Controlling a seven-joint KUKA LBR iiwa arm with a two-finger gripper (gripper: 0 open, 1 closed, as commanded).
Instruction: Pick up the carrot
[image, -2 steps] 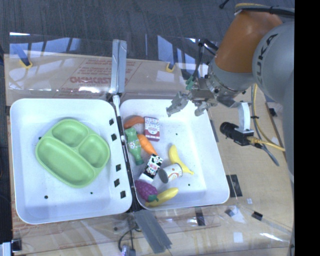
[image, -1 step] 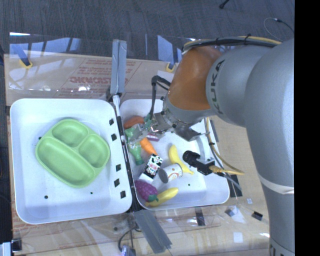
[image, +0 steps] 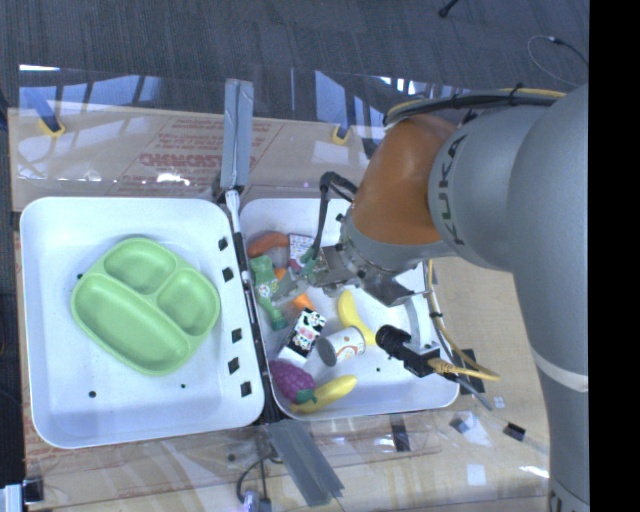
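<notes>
The carrot (image: 303, 300) shows as a small orange piece in the left half of the right bin (image: 420, 395), partly hidden among other items. My gripper (image: 314, 263) reaches down into this bin just above and to the right of the carrot, close to the clutter. The orange wrist band and grey arm cover the bin's right half. I see nothing lifted out of the pile.
A green divided plate (image: 145, 300) lies in the left bin (image: 60, 400). Around the carrot lie an orange-red item (image: 268, 243), a green object (image: 264, 280), a cow-patterned box (image: 307, 331), a white cup (image: 346, 346), two yellow bananas (image: 351, 312) (image: 333, 389) and purple grapes (image: 289, 378).
</notes>
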